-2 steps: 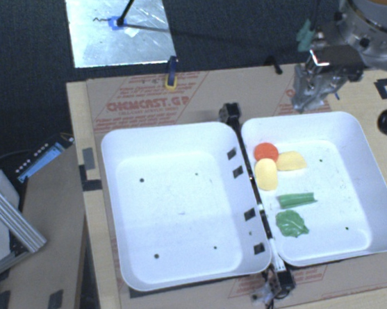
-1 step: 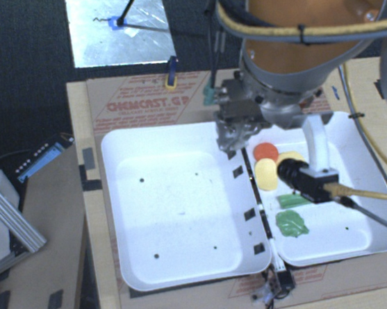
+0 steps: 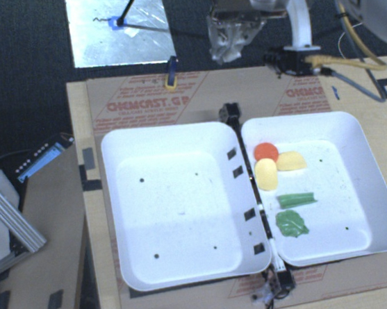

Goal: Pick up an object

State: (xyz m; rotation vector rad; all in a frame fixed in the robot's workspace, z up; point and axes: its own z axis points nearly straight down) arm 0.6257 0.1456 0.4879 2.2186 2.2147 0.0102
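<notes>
We have the gripper (image 3: 226, 50) parked high behind the bins, nothing between its fingers (spread or pressed together, we can't tell). Items cluster along the right bin's (image 3: 358, 130) left side, straight toward camera from it; orange ball (image 3: 266, 152) is closest.

Dark blue carpet (image 3: 14, 60), shiny metal sheet (image 3: 120, 26), tan cardboard-topped bench (image 3: 151, 96).

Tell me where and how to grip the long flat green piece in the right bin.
Grip the long flat green piece across its narrow width near the middle, coming straight down. It lies flat, long axis left to right. The pale yellow oval piece above and the leafy green lump below sit close, so jaws probably have little room.
</notes>
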